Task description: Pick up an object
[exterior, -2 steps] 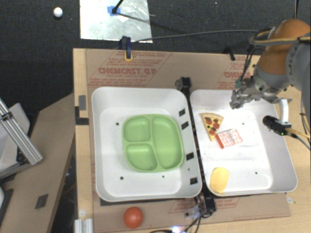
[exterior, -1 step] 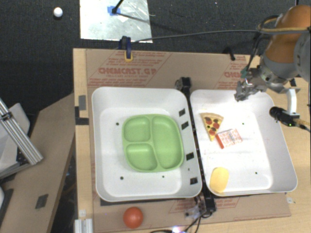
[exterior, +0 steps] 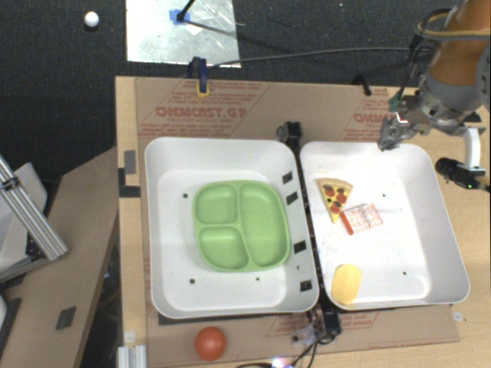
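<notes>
Arm: the grey arm with its orange band reaches in from the right at the top of the view, its wrist above the far right corner of the right bin [exterior: 441, 228].
End effector: the end effector [exterior: 389, 138] hangs at the far edge of the right bin, near that bin's back rim; whether it is wide or narrow cannot be told from this slant, and nothing is seen held in it.
Right bin: it holds three things, all well apart from the end effector.
Pizza slice: a toy pizza slice [exterior: 334, 194] lies in the middle of the right bin, toward its left wall, point toward the front.
Red packet: a small red and white packet [exterior: 361, 218] lies just beside the pizza slice, on its right and slightly nearer the front; the two look to be touching or nearly so.
Yellow piece: a pale yellow oval piece [exterior: 347, 281] lies at the front left corner of the right bin.
Left bin: the left bin [exterior: 165, 205] holds a green tray [exterior: 240, 225] with three compartments, lying flat in the middle.
Worktop: a red ball [exterior: 209, 343] sits on the worktop [exterior: 253, 98] in front of the left bin, outside it.
Background: a small white ball [exterior: 91, 19] lies on the dark surface at the far left.
</notes>
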Available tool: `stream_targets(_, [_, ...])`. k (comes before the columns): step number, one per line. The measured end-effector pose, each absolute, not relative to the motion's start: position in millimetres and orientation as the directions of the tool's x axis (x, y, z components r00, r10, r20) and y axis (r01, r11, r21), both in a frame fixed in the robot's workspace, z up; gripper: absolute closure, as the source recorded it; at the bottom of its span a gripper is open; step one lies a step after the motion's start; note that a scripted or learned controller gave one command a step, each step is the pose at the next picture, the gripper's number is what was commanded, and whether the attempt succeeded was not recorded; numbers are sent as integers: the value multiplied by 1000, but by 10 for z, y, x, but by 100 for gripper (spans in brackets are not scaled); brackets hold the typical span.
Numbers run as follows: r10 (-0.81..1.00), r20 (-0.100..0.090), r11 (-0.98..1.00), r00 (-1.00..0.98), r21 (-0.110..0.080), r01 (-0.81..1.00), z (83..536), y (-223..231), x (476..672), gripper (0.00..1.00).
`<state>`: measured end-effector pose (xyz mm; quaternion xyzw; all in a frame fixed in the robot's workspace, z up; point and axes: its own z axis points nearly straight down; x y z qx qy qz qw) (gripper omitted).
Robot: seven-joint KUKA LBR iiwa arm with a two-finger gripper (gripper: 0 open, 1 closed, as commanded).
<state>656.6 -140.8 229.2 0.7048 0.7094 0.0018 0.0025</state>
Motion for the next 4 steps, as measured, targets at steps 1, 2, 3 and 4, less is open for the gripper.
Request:
stream_targets(1, [1000,1,9,-9,4,1000,2380,-870,6578,100])
stream_targets(2, [1000,1,8,-8,0,1000,2307,-295,6427,100])
stream_targets(3, [1000,2,11,-11,2,1000,2364,297,6434,100])
stream_targets(4, [1000,1,9,-9,1,1000,2236,783,6401,100])
